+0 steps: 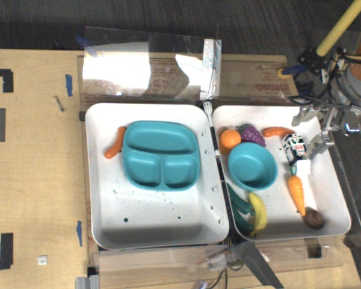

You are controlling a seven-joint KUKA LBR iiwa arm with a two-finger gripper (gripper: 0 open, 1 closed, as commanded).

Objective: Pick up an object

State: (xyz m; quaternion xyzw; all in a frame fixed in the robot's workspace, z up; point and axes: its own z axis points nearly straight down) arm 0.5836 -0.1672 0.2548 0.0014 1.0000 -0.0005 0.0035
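Nearest the lens, a banana [258,211] and a carrot [296,193], both below-left of the pincer [320,138] at the right bin [337,188]. Cannot tell how wide it stands; nothing seen held. Best lowered squarely over the carrot, clear of the teal bowl [251,166] further left.

Teal tray [161,154] & bowl [252,166], white bins [102,179], yellow banana [258,211].

You look down on tan desk [30,179] with black corner marks [3,80] and blue tape bits [68,84]. Dark floor [168,5] runs along top. Bright glare [117,71] hits clear sheet behind bins. Cardboard [253,80] lies upper right.
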